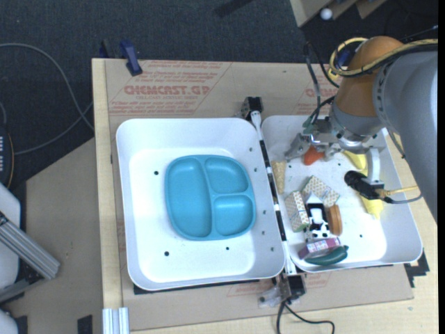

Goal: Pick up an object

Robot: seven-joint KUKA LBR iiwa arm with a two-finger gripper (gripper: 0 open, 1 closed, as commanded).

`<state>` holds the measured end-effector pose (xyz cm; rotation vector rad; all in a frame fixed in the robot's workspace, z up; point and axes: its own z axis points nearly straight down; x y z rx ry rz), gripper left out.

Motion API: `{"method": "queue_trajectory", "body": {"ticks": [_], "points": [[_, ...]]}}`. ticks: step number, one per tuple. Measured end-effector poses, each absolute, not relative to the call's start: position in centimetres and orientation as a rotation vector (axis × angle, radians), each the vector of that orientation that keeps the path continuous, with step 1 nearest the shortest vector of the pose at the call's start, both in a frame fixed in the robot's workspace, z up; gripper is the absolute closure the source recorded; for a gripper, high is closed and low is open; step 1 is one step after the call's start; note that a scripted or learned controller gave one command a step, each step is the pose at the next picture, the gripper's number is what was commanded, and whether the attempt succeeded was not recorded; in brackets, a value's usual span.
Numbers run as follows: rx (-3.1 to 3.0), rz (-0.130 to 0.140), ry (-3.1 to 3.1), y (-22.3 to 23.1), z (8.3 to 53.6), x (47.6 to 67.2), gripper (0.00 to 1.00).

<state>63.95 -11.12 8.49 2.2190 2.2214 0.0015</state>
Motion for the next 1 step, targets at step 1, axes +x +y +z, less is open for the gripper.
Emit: {"method": "queue_trajectory", "body": {"ticks": [1], "points": [[2.216, 0.003, 2.220, -11.13, 9.52, 64.00, 1.00]]}}
